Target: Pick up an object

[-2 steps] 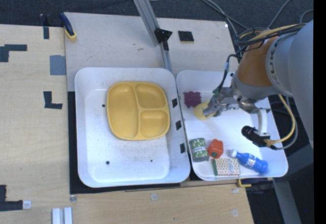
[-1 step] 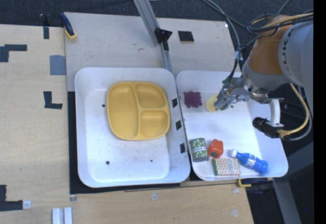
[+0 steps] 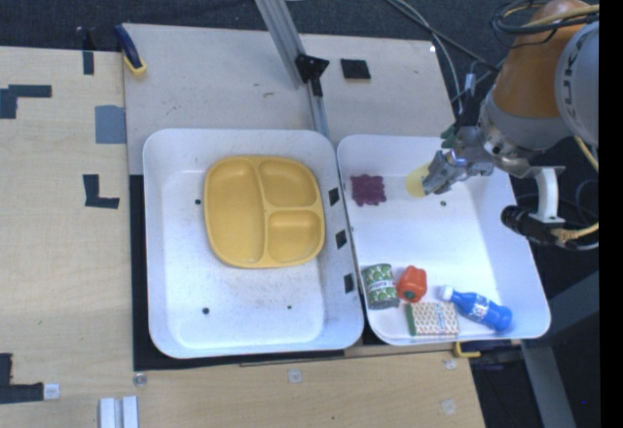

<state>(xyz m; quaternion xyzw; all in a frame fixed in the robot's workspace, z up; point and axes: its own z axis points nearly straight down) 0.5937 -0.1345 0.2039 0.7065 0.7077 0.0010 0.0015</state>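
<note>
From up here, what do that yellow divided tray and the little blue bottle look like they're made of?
The yellow divided tray looks like moulded plastic, matte: one even colour, rounded corners, soft ridges between its three compartments. The blue bottle looks like glossy plastic, with a white cap end and a light sheen, though it is too small to be sure.

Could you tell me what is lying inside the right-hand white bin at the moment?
The right bin holds a purple cluster, a green can, an orange-red item, a patterned packet and a blue bottle. A yellow object sits partly covered by the gripper.
</note>
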